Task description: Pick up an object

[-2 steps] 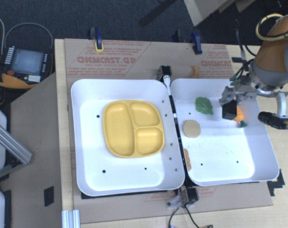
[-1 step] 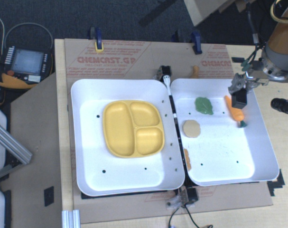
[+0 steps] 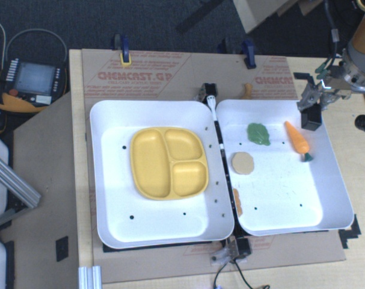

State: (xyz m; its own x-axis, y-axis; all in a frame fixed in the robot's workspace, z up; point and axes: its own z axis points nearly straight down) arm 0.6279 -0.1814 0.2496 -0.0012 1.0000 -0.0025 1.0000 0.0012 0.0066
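Left bin [image 3: 110,131]: tray [image 3: 169,162]. Right bin [image 3: 278,191]: carrot [image 3: 297,138], cookie [image 3: 243,162], greens [image 3: 258,133].

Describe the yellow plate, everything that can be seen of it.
The plate is a pale yellow, rounded-square dish that looks like matte plastic. Raised ridges split it into three compartments, one large on the view's left and two smaller on the right, and all are empty. It lies flat, right side up and slightly turned, near the middle of the left bin. It rests on the bin's floor and touches nothing else.
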